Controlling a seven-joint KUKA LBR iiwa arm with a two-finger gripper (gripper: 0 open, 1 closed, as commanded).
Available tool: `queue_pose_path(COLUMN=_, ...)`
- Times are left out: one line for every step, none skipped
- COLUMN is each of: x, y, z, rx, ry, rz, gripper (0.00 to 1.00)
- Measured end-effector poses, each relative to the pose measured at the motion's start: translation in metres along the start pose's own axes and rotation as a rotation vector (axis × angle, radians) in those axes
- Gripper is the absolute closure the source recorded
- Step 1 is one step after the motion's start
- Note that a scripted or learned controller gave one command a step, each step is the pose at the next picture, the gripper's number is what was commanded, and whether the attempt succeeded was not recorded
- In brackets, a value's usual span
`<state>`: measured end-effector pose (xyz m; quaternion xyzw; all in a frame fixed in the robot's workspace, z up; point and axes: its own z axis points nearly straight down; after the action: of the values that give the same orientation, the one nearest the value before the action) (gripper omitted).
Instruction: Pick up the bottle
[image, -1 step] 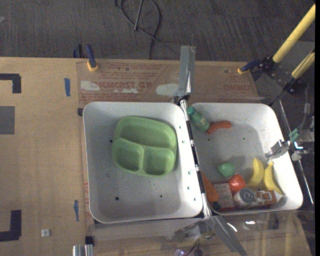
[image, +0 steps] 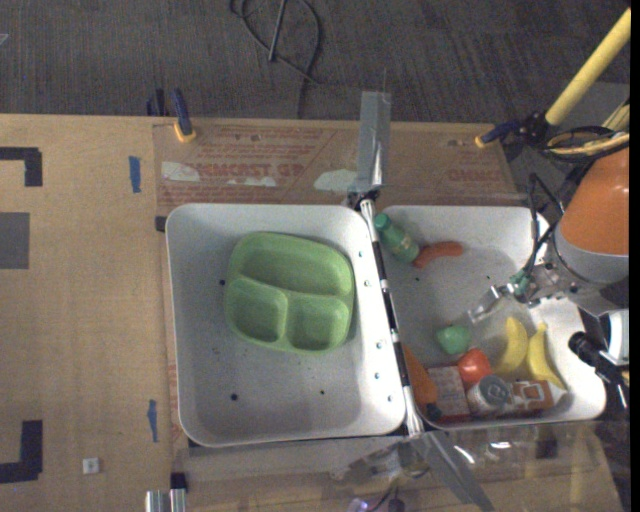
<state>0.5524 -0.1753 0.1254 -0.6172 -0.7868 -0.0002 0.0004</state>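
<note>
The arm's round orange band (image: 600, 215) sits high up, closest of all, at the right side. Below it the grey metal gripper (image: 497, 300) hangs over the middle of the right bin. It is too small and blurry to tell if it is spread or pressed together. Nothing can be seen held in it.

At the far left is the flat brown bench (image: 80, 300), with bits of black and blue tape on it. Next is the left bin (image: 200, 380), white, smooth and shallow with round corners. In it lies a soft-green plastic plate (image: 290, 292), with one long part and two small parts.

The right bin (image: 510, 240) is white too. The bottle (image: 398, 240) is small and green. It lies tilted in the far left corner of this bin, just beside the wall between the bins, well apart from the gripper. Near it lies a long orange carrot shape (image: 440, 252). Closer in are a small green lump (image: 453, 338) and a round red thing (image: 475, 362). Two curved yellow bananas (image: 528, 350) lie beside them, and a flat box (image: 500, 396) lies along the near wall.
</note>
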Motion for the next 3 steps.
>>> queue_pose_path(x=0.046, y=0.001, z=0.036, rx=-0.009, ry=-0.009, rz=-0.117, gripper=0.00)
queue_pose_path(x=0.063, y=-0.047, z=0.036, rx=-0.016, ry=-0.007, rz=0.472, gripper=0.00)
queue_pose_path(x=0.060, y=-0.047, z=0.025, rx=-0.019, ry=-0.012, rz=0.475, gripper=1.00)
